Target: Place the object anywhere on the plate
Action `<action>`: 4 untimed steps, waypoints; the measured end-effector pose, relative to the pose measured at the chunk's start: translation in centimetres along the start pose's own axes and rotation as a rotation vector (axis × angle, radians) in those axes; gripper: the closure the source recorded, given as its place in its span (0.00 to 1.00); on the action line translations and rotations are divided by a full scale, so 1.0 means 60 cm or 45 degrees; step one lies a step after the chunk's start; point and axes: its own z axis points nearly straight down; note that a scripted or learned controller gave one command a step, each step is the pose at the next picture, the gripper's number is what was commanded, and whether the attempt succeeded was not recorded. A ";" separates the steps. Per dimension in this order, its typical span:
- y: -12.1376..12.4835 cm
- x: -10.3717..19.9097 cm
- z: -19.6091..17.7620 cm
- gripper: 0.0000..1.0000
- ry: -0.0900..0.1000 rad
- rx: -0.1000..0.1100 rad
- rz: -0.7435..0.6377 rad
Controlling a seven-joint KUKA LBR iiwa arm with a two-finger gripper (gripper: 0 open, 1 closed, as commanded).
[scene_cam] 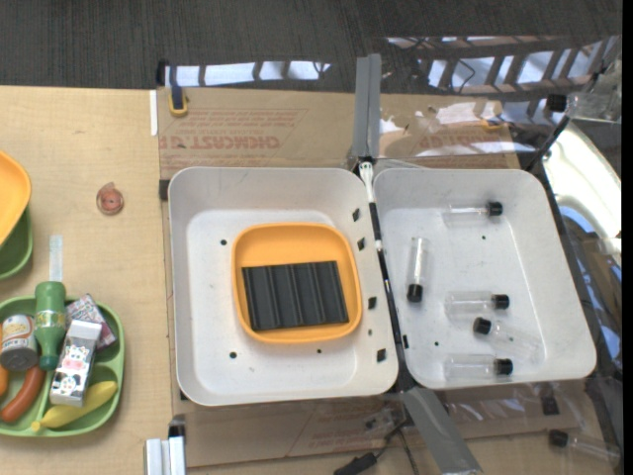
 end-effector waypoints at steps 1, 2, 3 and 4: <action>-0.018 0.080 0.195 1.00 0.004 -0.002 -0.232; 0.002 -0.003 0.119 1.00 0.000 -0.001 -0.363; 0.005 -0.015 0.000 1.00 -0.001 -0.002 -0.710; 0.004 -0.015 -0.001 1.00 -0.002 -0.003 -1.114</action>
